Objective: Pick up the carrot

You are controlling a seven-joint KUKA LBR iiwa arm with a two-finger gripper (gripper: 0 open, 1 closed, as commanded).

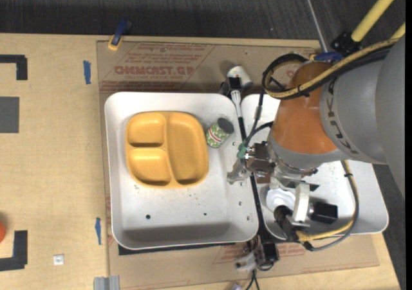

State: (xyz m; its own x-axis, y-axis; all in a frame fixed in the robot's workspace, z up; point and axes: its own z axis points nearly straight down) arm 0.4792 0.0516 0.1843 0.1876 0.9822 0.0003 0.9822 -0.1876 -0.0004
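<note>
Cannot tell where the carrot lies. Much of the right bin (370,211) covered by the arm (360,108). Closest in colour: a small orange-red blob (2,232), cut off by the view's left edge, resting on the tan bench (51,154), outside both bins and well apart from the left bin (116,154). Rounded on its visible side. Too little in frame to tell shape, pose, or whether carrot at all.

Tan counter (51,154) with black tape marks and blue tape bits (one by the far edge). On it, a brown cardboard sheet (154,63) carrying two shallow white bins side by side: left bin (174,218), right bin (370,211).
</note>
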